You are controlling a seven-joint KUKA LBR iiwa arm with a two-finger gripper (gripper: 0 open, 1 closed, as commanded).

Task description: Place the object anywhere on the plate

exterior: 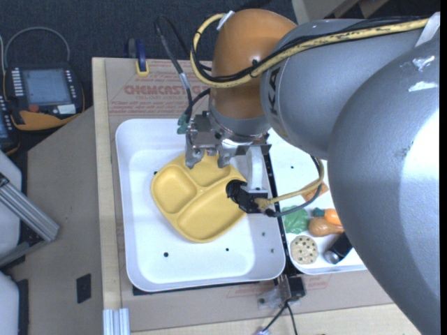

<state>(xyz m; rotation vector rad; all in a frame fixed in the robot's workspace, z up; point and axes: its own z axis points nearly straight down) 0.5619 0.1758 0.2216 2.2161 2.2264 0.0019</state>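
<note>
The left bin point(140, 257) holds a yellow plate point(199, 215) with three compartments, lying tilted across the bin's middle, nearer its far right corner than its near left one. In the right bin point(293, 155), along its near left edge, lie a green thing point(297, 220), an orange thing point(327, 222) touching it, a round tan disc point(304, 248) with dots and a small black thing point(340, 248) just beside the disc. My arm point(363, 117) reaches over the right bin, wrist pointing down. My gripper point(207, 158) hangs at the plate's far rim, fingers spread, with nothing between them.
</note>
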